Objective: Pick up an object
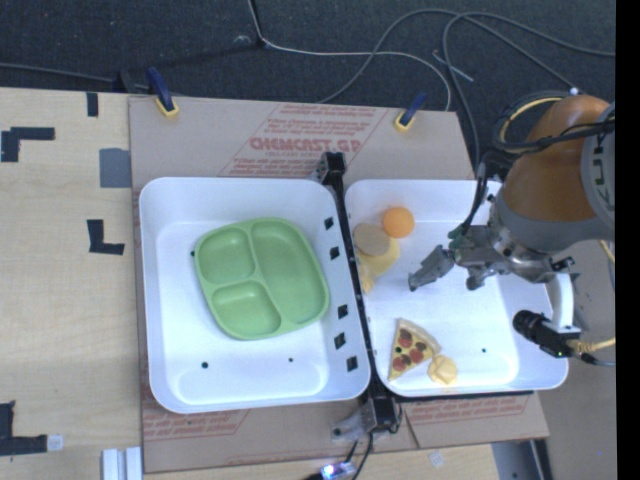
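Observation:
The right bin holds an orange ball at its back left. Beside the ball lie a tan round piece and a pale yellow item against the divider. A pizza slice toy and a small yellow lump rest near the bin's front. My gripper hangs over the middle of the right bin, right of the tan piece and above the pizza slice. Its two dark fingers are spread apart with nothing between them.
The left bin carries a green divided plate. A black divider runs between the bins. The arm's orange band and grey body cover the right bin's far right side. Cables cross the dark floor behind the bench.

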Tool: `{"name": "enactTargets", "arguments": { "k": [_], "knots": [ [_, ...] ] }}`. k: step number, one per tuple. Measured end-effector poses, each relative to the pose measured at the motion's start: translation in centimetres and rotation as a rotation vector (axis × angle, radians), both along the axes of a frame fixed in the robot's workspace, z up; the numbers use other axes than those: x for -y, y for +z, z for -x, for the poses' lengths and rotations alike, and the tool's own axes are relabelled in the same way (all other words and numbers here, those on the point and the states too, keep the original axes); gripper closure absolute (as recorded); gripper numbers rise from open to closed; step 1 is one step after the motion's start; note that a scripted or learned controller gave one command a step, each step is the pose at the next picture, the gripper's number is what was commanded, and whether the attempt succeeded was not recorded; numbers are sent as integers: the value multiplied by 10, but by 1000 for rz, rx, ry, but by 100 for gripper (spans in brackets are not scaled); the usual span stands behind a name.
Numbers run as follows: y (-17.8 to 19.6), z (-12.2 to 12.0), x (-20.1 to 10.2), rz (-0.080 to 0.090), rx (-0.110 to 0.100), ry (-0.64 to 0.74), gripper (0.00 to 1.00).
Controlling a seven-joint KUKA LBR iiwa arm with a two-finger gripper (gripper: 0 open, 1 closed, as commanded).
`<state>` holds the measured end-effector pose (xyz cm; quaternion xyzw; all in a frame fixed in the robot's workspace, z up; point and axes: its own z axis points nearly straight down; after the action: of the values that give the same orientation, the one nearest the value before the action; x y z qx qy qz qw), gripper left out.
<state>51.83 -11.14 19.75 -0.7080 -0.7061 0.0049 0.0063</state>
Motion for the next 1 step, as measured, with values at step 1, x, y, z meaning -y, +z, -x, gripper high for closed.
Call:
{"name": "enactTargets", "arguments": {
  "k": [1],
  "knots": [
    [7,-3,0,1,13,4,0]
  ]
}}
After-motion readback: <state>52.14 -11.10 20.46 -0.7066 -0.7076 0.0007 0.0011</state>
